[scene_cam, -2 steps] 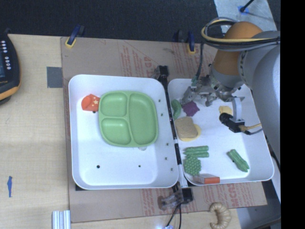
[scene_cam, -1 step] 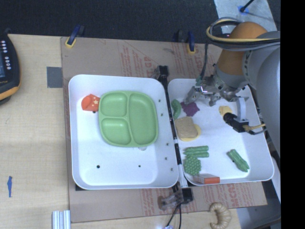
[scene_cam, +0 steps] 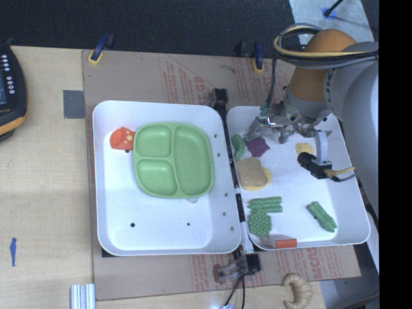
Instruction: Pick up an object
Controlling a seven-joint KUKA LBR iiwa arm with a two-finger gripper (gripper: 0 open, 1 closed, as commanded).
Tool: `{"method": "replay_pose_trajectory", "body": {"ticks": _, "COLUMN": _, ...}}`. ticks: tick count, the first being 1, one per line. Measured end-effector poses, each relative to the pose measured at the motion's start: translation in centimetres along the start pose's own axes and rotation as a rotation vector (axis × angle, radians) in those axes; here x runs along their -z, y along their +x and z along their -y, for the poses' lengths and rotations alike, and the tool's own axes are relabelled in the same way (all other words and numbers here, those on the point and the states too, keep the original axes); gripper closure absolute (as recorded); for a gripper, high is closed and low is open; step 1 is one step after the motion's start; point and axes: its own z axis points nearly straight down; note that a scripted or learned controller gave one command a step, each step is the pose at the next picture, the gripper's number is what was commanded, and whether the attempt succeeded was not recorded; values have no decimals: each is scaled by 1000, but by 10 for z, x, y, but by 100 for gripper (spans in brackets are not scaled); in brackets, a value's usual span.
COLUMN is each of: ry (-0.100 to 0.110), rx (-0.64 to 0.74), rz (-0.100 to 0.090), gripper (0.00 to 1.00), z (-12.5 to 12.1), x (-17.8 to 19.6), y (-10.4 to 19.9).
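On the near edge of the worktop [scene_cam: 51, 192] lies a curled tan object [scene_cam: 297, 290], outside the bins. Two shallow white bins sit side by side on a sheet of brown cardboard.

In the right bin [scene_cam: 351, 234], nearest the camera, a small red-orange block [scene_cam: 279, 241] rests against the near wall. Just behind it are a bumpy green pea pod [scene_cam: 259, 223] and a bundle of green beans [scene_cam: 265, 203], touching each other. A green pickle [scene_cam: 322, 215] lies apart, toward the right wall. Farther back, a tan slice of toy bread [scene_cam: 251, 172] sits near the divider.

The left bin [scene_cam: 112, 230] holds a light green divided plate [scene_cam: 174, 159] with three compartments, and a red toy [scene_cam: 121, 138] touches its far left corner.

At the far end of the right bin, a purple toy [scene_cam: 258, 147] lies between a dark green piece [scene_cam: 238, 147] and a small yellow piece [scene_cam: 304, 148]. The end effector [scene_cam: 271, 127] hangs just behind the purple toy; I cannot tell whether it is open or closed, and nothing shows in its grasp.

Blue clamps [scene_cam: 259, 54] hold the cardboard's far edge.
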Motion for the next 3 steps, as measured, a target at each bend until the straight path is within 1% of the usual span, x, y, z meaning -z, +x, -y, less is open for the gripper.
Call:
{"method": "replay_pose_trajectory", "body": {"ticks": 1, "ry": -2, "rx": -3, "rz": 1, "gripper": 0, "z": 0, "x": 0, "y": -5}}
{"method": "replay_pose_trajectory", "body": {"ticks": 2, "ry": 1, "rx": 0, "rz": 0, "gripper": 0, "z": 0, "x": 0, "y": 1}}
{"method": "replay_pose_trajectory", "body": {"ticks": 3, "ry": -3, "rx": -3, "rz": 1, "gripper": 0, "z": 0, "x": 0, "y": -11}}
